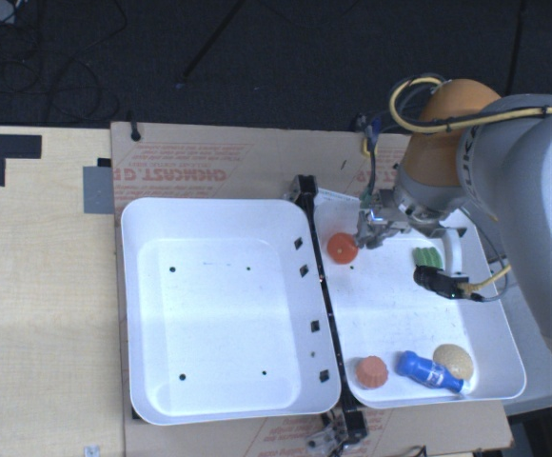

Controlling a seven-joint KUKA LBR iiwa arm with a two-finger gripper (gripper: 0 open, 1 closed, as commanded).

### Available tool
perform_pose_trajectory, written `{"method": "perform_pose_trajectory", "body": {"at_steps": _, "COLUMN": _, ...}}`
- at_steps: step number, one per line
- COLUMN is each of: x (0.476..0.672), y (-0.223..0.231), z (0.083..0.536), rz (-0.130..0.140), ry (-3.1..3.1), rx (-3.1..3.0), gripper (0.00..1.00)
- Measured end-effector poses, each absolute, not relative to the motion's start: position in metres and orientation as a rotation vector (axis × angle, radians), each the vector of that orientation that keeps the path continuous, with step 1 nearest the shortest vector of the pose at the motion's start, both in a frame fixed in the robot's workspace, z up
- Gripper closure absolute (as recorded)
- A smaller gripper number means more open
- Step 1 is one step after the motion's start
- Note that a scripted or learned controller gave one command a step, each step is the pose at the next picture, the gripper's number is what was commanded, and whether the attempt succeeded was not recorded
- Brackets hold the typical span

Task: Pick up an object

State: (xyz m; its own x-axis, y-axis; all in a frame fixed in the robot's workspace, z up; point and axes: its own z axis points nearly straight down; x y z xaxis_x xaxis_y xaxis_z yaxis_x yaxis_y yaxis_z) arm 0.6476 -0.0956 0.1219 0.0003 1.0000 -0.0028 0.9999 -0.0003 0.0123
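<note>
Gripper (369,231) beside the orange-red ball (342,248) in my right bin (504,350); I cannot tell its finger state.

I count one ball at the bin's far left, one green piece (427,256), and along the near edge one pink round (372,371), one blue bottle (429,370), one tan ball (453,359). Left bin (219,217) sits on cardboard (238,160) over a pale wooden bench (38,303); the room behind is dark.

Pale wooden bench (38,293), brown cardboard sheet (219,155) (printed lettering), two white bins (133,246) side by side
</note>
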Motion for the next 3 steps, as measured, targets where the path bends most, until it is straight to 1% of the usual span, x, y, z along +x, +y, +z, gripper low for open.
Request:
{"method": "perform_pose_trajectory", "body": {"at_steps": 1, "x": 0.6, "y": -0.044, "z": 0.192, "rz": 0.004, "ry": 2.227, "rx": 2.217, "gripper": 1.0}}
{"method": "perform_pose_trajectory", "body": {"at_steps": 2, "x": 0.579, "y": -0.03, "z": 0.282, "rz": 0.008, "ry": 2.222, "rx": 2.215, "gripper": 1.0}}
{"method": "perform_pose_trajectory", "body": {"at_steps": 3, "x": 0.49, "y": 0.051, "z": 0.332, "rz": 0.002, "ry": 2.236, "rx": 2.214, "gripper": 1.0}}
